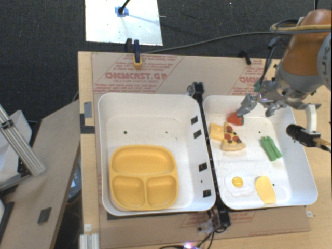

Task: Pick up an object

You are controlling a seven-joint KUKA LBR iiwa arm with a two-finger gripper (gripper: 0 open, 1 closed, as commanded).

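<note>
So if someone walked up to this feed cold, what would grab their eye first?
Probably the yellow divided tray, alone in the left bin. Next, the toy food scattered in the right bin: a pizza slice, a fried egg, green beans and a yellow slice. The gripper hangs over that bin's far end, just above a small red piece.

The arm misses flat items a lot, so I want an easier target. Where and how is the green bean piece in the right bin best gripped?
Probably grip the green bean piece across its narrow width at mid-length, descending from straight above. It lies flat on the right bin floor as a long thin strip angled diagonally, apart from the pizza slice, so fingers should close perpendicular to its length.
</note>
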